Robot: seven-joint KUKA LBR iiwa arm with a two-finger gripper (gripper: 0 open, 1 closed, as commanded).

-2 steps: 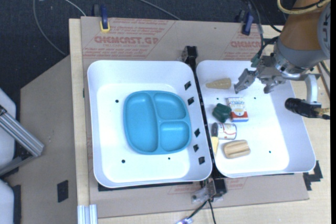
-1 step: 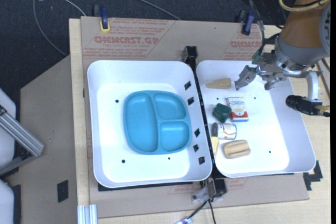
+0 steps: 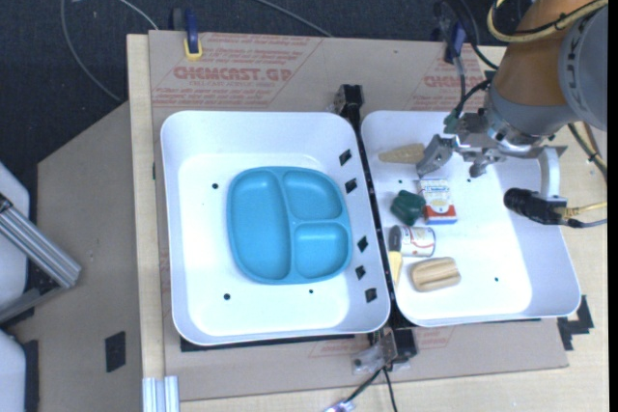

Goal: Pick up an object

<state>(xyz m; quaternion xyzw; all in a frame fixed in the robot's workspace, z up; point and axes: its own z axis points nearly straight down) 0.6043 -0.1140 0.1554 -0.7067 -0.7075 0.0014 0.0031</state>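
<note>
The right bin (image 3: 521,265) holds several small items. Among them are a red and white carton (image 3: 439,203), a dark green block (image 3: 407,206), a small can on its side (image 3: 418,240), a tan bread roll (image 3: 435,274) and a pale flat wooden piece (image 3: 401,153). My gripper (image 3: 456,161) hangs over the bin's upper middle, just above and right of the carton. Its two fingers stand spread apart and nothing shows between them. The grey arm with its orange band (image 3: 541,53) reaches in from the upper right.
A blue divided plate (image 3: 288,224) lies in the middle of the left bin (image 3: 193,150). A black divider with clips (image 3: 362,198) runs between the bins. A black cable fitting (image 3: 536,205) hangs at the arm's right. Bare bin floor lies at the right bin's lower right.
</note>
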